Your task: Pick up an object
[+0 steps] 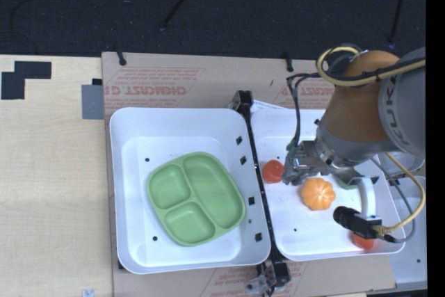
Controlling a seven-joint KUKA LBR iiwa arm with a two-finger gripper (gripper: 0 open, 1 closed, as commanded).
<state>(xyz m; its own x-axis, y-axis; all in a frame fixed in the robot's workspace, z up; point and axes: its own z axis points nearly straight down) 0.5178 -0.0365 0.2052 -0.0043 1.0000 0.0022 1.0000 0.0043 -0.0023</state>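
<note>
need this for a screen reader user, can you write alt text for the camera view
A grey and orange robot arm reaches from the right over the right white bin, its claw low between a small red ball and an orange fruit. The left white bin holds a green divided plate.

Orange ball (318, 194) and arm (361, 115) crowd the right bin (299, 247).

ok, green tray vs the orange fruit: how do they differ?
The green tray lies in the left bin; the orange fruit sits in the right bin, beside the gripper. The tray is flat, with three compartments; the fruit is round. The tray is far larger. Both rest on white bin floors.
</note>
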